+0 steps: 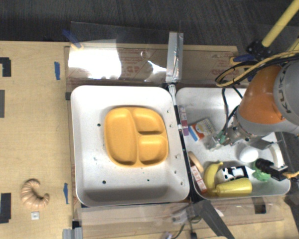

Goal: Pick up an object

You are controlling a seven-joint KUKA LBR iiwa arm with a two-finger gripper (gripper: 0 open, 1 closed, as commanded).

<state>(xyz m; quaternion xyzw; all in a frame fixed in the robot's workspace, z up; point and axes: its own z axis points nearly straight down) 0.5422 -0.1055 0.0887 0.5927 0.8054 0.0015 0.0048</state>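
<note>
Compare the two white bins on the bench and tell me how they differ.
The left bin holds one thing, a yellow divided tray lying flat at its middle; the right bin holds a jumble of small items, among them a banana and a yellow bottle. The left bin lies in open view; the arm hangs over the right bin. Both are shallow, white and sit side by side.

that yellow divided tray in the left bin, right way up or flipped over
Right way up. The yellow tray lies flat in the left bin with its three hollows facing the camera, nothing in them.
</note>
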